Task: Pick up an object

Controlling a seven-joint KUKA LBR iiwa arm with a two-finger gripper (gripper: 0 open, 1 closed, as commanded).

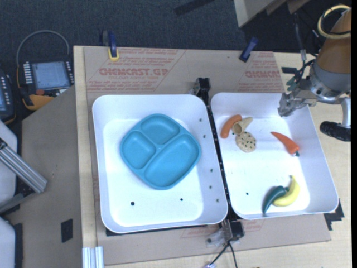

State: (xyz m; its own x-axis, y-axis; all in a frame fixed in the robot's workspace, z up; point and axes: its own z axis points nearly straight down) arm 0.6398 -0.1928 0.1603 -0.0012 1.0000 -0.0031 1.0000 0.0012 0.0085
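Observation:
The right bin holds an orange sausage-shaped piece, a tan cone, a speckled cookie, a red-orange chili pepper, and a yellow banana lying against a dark teal pepper. My gripper hangs over the bin's far right corner, above and just behind the chili pepper, with nothing seen between its fingers.
The left bin carries a blue divided plate. A black clamp sits at the far end of the seam between the bins. The grey arm with its orange band comes in from the upper right.

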